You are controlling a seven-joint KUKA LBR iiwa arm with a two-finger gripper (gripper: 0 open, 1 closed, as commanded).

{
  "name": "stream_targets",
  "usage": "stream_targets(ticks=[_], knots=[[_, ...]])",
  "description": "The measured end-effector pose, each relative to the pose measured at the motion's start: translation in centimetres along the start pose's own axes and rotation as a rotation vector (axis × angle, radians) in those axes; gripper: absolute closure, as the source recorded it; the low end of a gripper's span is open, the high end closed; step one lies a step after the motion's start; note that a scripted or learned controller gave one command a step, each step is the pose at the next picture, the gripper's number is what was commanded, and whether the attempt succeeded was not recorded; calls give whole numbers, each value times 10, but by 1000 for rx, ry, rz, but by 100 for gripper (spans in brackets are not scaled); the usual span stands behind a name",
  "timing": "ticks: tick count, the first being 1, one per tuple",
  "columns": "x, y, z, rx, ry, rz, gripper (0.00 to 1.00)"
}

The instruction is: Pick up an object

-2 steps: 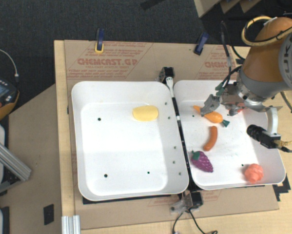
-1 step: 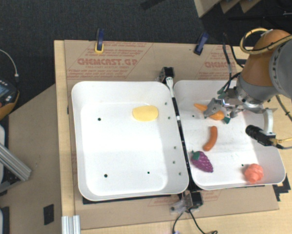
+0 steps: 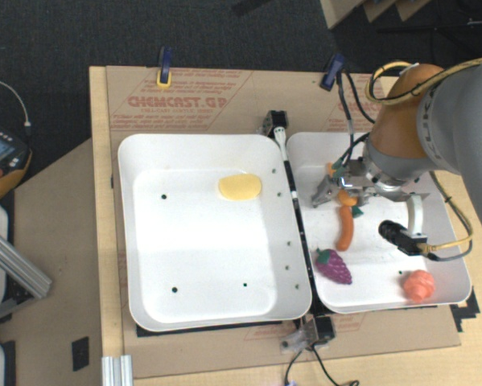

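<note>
We take the right bin [image 3: 458,284] as our landmark and work down in size. The arm [image 3: 446,119] hangs over its upper half, and the gripper [image 3: 343,193] sits low near the upper left of the bin floor, right at the top end of the orange carrot [image 3: 347,225]. The carrot lies lengthwise below the gripper, pointing toward the bin's near rim. We cannot tell how far the gripper is parted, nor whether it has hold of anything.

To do this step well, we judge that we should centre over the carrot's thicker top and close across its narrow width. The purple grapes [image 3: 335,266] lie just below the carrot's tip and the pink peach [image 3: 418,285] nearer the bin's lower right corner; we keep clear of both.
</note>
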State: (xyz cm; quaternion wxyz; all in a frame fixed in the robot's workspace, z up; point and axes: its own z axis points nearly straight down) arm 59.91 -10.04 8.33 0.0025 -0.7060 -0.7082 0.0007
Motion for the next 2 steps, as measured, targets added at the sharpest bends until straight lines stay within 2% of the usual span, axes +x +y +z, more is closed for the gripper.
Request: stream_targets(ticks=[1, 2], knots=[[-2, 1, -12, -5, -3, 2, 100], [84, -31, -106, -9, -1, -4, 100]])
